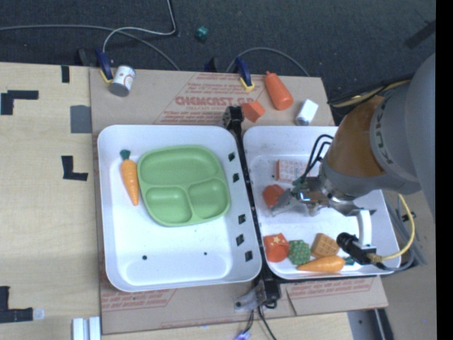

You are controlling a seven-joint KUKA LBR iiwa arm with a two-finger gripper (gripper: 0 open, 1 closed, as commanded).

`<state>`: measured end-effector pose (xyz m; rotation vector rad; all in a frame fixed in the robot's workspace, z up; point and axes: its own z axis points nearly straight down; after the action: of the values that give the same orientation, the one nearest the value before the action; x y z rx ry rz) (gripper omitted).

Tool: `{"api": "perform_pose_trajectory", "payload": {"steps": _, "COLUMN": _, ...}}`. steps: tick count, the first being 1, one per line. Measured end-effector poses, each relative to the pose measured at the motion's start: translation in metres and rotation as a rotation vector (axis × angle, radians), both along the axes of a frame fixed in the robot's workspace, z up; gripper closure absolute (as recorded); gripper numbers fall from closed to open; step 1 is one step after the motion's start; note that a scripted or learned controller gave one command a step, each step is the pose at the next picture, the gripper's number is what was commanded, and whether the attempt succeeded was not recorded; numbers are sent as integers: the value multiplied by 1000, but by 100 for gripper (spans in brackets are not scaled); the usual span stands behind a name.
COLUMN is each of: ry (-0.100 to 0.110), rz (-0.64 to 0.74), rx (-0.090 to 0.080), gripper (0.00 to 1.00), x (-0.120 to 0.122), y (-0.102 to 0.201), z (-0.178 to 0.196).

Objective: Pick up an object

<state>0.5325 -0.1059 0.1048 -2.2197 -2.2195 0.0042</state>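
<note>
My gripper [286, 200] is low in the right bin [368, 275], reaching toward its left side. Its tip is right beside a red-orange round toy [272, 194]; whether it touches the toy I cannot tell. A pink and white packet [287, 168] lies just behind the tip. Along the front wall of that bin lie a red strawberry-like piece [276, 247], a green broccoli piece [299, 251], a tan waffle [324, 244] and an orange carrot [322, 264].
The left bin [113, 261] holds a green divided plate [185, 185] and a small carrot [129, 178] by its left wall. Behind the bins on the cardboard lie an orange bottle shape [278, 91], an orange block [253, 110], a white cube [306, 111] and a small can [122, 78].
</note>
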Motion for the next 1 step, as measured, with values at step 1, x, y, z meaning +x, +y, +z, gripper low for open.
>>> {"api": "perform_pose_trajectory", "payload": {"steps": 1, "ry": -7, "rz": 2, "rx": -1, "gripper": 0, "x": 66, "y": 8, "z": -19}}
